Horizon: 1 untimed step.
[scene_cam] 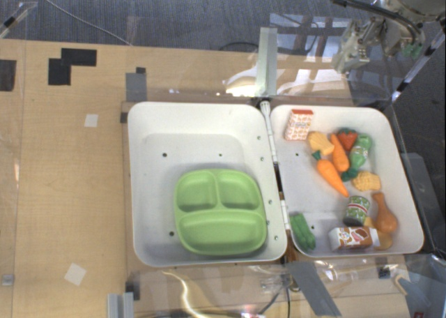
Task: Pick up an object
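Near edge, right bin (404,170): a green pickle-like piece (302,231) lies against the front-left corner, a small can on its side (353,238) by the front wall, and a brown drumstick (384,216) tight to the right wall. Just behind these — a green-labelled can (357,208), a yellow corn piece (366,182) and an orange carrot (332,177) lying diagonally. Bare floor remains left of the carrot, toward the divider.

Left bin (146,170): a green divided plate (219,210) sits toward the front, with open white floor behind it.

Far end, right bin: a red-and-white carton (298,125) stands near the back-left corner, apart from the clustered food.

The gripper (357,48) hangs beyond the back rim, above the bench, holding nothing; finger spacing cannot be made out.
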{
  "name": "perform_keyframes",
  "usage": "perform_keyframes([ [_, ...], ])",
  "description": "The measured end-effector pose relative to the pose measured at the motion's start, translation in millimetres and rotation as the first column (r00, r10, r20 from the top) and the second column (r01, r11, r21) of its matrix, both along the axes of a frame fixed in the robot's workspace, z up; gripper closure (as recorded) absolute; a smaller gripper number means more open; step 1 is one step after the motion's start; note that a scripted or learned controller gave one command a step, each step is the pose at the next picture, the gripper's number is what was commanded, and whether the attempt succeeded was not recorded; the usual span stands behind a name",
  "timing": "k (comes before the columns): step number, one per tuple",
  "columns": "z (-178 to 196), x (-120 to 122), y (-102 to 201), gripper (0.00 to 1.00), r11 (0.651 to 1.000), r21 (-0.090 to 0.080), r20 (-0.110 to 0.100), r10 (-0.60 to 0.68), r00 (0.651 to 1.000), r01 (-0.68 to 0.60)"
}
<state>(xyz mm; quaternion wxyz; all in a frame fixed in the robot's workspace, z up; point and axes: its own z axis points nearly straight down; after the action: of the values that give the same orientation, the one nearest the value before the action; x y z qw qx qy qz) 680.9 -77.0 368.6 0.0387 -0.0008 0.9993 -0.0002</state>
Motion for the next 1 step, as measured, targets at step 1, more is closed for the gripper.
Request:
perform_keyframes([
  [1,14.1,1.8,0.5,1.00,1.000,0.000,0.013,0.000,1.000,0.000],
])
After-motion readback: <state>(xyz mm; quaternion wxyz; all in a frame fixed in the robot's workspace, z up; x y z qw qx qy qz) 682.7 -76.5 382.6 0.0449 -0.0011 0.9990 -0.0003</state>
